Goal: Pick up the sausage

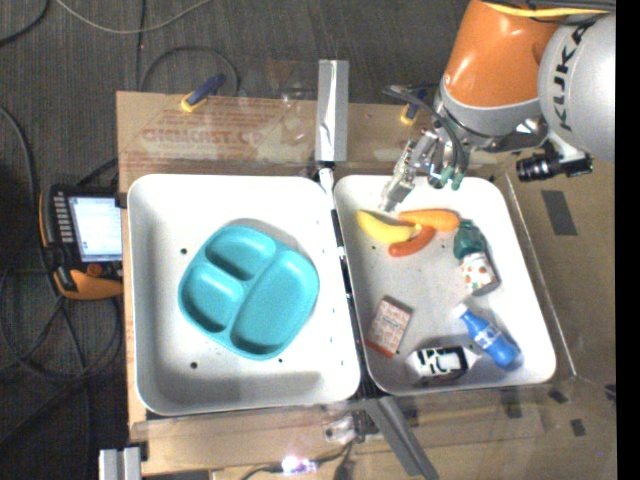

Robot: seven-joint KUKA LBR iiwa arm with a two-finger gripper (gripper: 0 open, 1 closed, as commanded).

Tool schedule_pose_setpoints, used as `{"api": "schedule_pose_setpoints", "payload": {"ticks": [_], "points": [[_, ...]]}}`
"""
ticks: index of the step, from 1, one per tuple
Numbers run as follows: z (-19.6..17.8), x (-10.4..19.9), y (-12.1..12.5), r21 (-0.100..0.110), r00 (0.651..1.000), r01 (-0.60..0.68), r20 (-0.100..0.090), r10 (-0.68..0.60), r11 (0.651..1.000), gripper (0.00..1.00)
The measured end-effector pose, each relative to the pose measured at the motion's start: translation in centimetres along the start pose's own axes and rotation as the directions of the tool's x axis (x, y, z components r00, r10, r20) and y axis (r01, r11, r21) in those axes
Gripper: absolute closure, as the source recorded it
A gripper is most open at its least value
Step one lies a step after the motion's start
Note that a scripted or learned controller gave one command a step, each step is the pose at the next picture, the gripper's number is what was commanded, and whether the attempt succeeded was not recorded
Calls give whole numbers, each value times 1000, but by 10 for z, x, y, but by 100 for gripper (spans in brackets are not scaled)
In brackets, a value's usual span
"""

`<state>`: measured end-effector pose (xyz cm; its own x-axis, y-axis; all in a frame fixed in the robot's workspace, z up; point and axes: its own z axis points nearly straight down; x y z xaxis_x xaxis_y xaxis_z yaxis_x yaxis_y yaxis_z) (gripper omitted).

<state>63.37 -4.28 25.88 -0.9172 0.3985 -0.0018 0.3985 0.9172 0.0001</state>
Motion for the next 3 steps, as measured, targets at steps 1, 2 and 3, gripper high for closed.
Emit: {"api": "schedule_pose_setpoints", "payload": {"ticks": [1,2,3], "points": [[-15,29,-51,-2,828,561,2,-561,828,100],[-41,57,-75,-1,346,938,5,-938,346,100],[14,97,-95,-3,43,999,1,-999,43,100]]}}
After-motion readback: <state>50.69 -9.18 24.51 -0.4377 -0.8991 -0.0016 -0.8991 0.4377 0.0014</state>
